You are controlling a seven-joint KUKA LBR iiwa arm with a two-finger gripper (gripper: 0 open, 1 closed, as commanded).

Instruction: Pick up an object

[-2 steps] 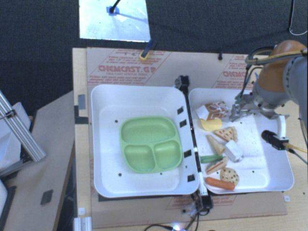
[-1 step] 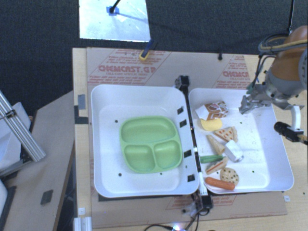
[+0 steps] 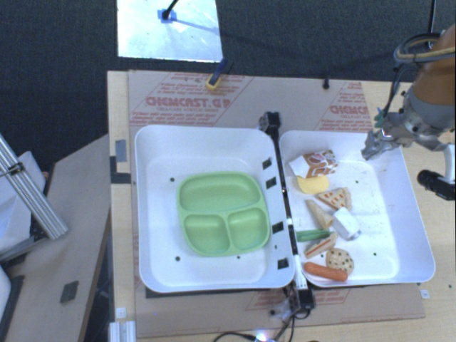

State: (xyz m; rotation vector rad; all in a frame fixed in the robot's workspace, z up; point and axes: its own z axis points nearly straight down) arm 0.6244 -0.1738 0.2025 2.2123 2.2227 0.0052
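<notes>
Several toy foods (image 3: pixel 324 216) crowd the right bin's (image 3: pixel 399 212) left side, right of frame centre. We judge we are in the approach: our gripper (image 3: pixel 375 147) hovers at upper right, grip state unreadable. Next, descend leftward; tight packing hinders. The green tray (image 3: pixel 221 212) fills the left bin (image 3: pixel 153 191).

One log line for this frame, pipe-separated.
phase: approach | end effector: above right bin far corner, nothing held | toy food pile: right bin, left side | green tray: left bin
</notes>
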